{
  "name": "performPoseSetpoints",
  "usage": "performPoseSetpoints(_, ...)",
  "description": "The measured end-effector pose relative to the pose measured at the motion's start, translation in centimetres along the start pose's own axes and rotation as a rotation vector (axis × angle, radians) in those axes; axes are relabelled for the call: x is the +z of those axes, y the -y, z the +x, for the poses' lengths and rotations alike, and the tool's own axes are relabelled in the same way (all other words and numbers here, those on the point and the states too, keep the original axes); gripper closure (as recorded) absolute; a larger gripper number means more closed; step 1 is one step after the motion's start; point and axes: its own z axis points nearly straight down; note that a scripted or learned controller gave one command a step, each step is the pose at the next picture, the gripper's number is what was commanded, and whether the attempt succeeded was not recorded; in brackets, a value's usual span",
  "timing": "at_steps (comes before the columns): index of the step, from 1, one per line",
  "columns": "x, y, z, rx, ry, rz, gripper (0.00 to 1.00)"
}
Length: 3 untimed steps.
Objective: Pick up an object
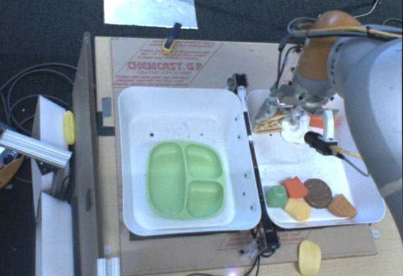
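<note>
The claw (275,106) hung over the right bin's (296,164) far corner, just above a tan cracker-like piece (267,123); spread or pressed together, I couldn't tell. The piece looked light, stiff and brittle, best pinched across its edges.

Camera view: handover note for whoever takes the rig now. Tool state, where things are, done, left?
Tool: low over the far end of the right bin, beside a tan flat piece. Open or shut cannot be told, and no hold is visible.
Things: at that bin's near end lie a green piece, a red-orange piece, a brown disc, a yellow piece and a tan wedge, close together. The left bin holds a green divided tray.
Done: no pick confirmed.
Left: grasp one object and lift it.
</note>
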Motion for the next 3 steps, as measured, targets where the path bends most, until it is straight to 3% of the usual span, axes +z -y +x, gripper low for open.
performPoseSetpoints(2, 0.0, 0.0, 0.0, -0.001, 0.001, 0.0, 0.0)
performPoseSetpoints(3, -1.3, -0.1, -0.1, -0.001, 0.002, -0.004, 1.0)
